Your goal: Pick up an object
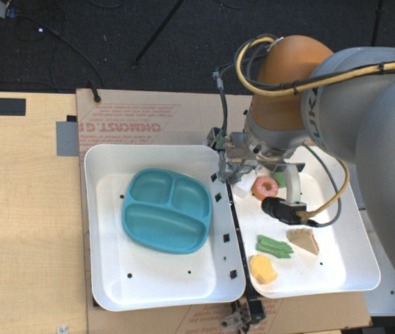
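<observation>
Left of the gripper (242,164), the left bin (106,284) holds a teal divided tray (167,210). The arm (350,110) reaches in from the right, wrist bent down over the rear of the right bin (357,270); gripper state: cannot tell. A pink donut (265,186) lies just beside it; green beans (274,246), yellow piece (262,268) and sandwich wedge (304,241) lie nearer the front

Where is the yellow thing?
The yellow thing lies in the right bin, near its front left corner, just below the green toy and left of the tan wedge.
</observation>
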